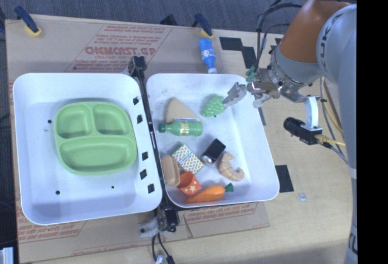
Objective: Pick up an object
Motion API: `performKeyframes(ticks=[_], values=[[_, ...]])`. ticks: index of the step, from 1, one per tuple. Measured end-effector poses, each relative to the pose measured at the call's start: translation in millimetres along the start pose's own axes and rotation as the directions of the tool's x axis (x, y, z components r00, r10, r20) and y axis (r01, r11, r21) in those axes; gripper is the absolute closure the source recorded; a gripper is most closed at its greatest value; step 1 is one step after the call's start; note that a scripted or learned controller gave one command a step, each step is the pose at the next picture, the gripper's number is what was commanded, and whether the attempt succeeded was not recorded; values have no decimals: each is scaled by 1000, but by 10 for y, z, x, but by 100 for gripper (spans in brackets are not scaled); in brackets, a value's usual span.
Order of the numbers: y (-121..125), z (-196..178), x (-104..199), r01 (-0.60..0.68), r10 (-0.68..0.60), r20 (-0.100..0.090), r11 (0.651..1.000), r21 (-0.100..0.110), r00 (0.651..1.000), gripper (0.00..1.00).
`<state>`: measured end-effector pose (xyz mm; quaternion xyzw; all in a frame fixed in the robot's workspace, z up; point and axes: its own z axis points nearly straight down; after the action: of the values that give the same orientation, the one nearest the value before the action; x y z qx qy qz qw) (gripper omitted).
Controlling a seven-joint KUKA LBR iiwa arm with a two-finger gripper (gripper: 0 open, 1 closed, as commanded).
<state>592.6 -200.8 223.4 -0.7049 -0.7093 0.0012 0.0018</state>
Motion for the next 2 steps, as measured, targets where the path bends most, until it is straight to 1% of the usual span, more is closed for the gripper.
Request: performKeyframes(ticks=[1, 2], values=[[313, 1321, 16, 106, -106, 0, 994, -1, 994, 0], [652, 1311, 648, 261, -261, 2, 965, -3, 965, 0]])
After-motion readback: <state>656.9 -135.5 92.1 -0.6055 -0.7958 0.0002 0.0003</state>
